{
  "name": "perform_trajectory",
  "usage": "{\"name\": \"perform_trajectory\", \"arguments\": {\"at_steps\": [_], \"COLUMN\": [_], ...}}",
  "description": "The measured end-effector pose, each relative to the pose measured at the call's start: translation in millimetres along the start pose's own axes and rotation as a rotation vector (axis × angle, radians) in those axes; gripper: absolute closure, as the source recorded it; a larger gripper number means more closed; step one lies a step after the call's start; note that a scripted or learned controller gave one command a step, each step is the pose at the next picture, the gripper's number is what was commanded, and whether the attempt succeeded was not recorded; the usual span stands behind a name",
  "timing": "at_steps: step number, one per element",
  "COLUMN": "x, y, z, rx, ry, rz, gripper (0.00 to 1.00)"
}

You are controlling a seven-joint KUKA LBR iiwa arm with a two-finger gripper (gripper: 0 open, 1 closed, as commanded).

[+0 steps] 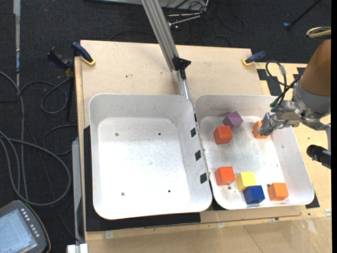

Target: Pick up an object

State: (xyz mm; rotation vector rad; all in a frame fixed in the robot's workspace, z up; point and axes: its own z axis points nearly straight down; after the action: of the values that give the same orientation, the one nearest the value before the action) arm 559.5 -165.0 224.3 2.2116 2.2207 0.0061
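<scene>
The right bin (292, 157) holds several small blocks. A purple block (233, 119) and a red-orange block (222, 134) lie near its back. Along its front edge sit an orange block (225, 175), a yellow block (245, 181), a blue block (254, 194) and another orange block (278, 191). My gripper (265, 128) is low at the bin's back right, right over an orange block (258, 130) that it partly hides. Whether the block sits between the fingers does not show.
The left bin (113, 141) stands beside the right one, with a shared ridge between them. A slanted metal pole (160, 28) crosses the back of the bench. Blue-and-yellow clamps (84, 54) sit at the back corners. Cables trail by the wrist.
</scene>
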Motion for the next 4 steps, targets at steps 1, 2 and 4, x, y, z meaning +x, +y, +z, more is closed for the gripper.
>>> {"name": "perform_trajectory", "arguments": {"at_steps": [1, 2, 4], "x": [-0.4, 52.2, 161.1], "y": [2.2, 5.7, -3.3], "z": [-49.6, -48.1, -30.0], "rx": [0.001, 0.007, 0.010], "ry": [0.000, 0.004, 0.004], "rz": [0.000, -0.004, -0.004], "gripper": [1.00, 1.00, 1.00]}}
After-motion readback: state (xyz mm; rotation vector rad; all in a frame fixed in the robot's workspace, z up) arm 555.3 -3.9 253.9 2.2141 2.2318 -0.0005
